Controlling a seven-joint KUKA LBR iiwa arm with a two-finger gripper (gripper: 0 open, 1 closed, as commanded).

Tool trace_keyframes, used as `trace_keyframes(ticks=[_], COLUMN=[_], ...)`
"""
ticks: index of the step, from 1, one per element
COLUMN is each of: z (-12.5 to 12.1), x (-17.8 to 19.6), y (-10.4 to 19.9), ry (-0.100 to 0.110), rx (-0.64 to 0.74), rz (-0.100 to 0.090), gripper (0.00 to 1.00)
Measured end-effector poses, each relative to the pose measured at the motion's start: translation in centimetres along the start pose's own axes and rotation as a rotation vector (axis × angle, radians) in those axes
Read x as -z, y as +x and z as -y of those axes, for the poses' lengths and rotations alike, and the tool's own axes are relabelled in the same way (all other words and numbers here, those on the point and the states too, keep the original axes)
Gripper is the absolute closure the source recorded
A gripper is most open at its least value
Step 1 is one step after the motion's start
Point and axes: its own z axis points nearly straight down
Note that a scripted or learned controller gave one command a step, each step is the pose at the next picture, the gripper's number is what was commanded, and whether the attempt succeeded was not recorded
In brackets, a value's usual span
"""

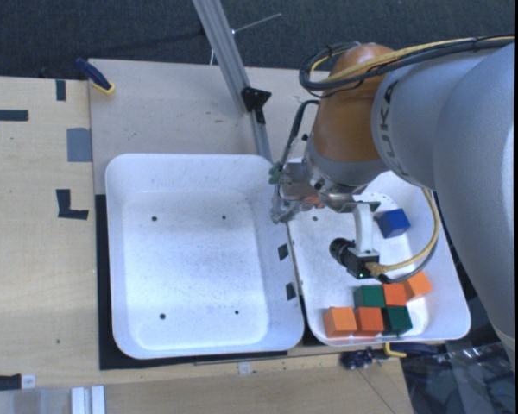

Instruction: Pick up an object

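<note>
Tool (285,198) of the grey arm sits low over the upper left corner of the shallow white right-hand bin (453,317), close to the wall it shares with the shallow white left-hand bin (121,257); the wrist hides the fingertips, so I cannot tell whether they are spread or pressed together, and nothing can be made out between them.

Candidate objects lie well apart from it: a small blue block (394,222) near the bin's right side, and a tight cluster of orange and dark green cubes (375,309) at the near end. A close here would probably grab nothing. Descending further risks striking the shared rim, and the packed cubes leave little room for fingers.
</note>
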Motion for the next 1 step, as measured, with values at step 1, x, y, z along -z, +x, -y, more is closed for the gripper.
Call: trace_keyframes(ticks=[1], z=[-0.55], x=[0.41], y=[5.33], ry=[-0.002], rx=[0.001], rz=[0.0], gripper=[1.0])
